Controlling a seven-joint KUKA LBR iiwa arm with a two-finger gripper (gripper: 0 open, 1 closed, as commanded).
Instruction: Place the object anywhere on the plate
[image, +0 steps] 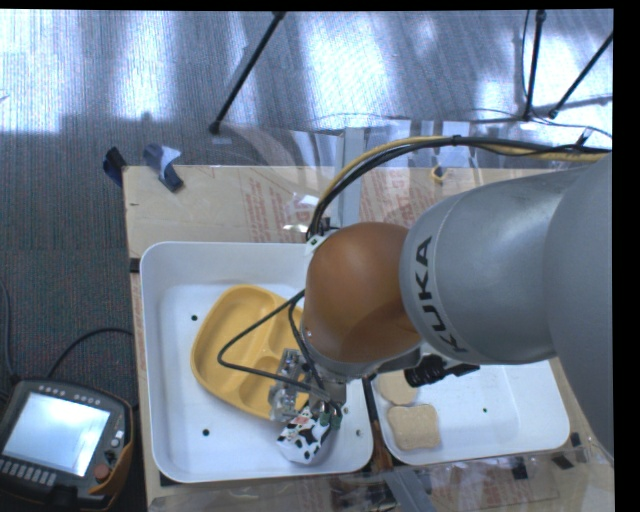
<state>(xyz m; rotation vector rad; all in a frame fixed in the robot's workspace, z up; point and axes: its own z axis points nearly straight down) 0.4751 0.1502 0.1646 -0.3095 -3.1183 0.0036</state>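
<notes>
the yellow plate (232, 345) looks like smooth, glossy plastic; the white bins (165, 300) matt plastic. the arm (500, 270) is satin grey metal, the bench (215, 205) pale bare wood.

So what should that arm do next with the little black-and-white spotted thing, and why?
Probably a short shift up and left in the view, toward the yellow plate. The gripper sits right over the cow-patterned toy, which lies on the left bin floor just off the plate's lower-right edge. Whether it actually grips the toy is unclear, so it should check that first.
</notes>
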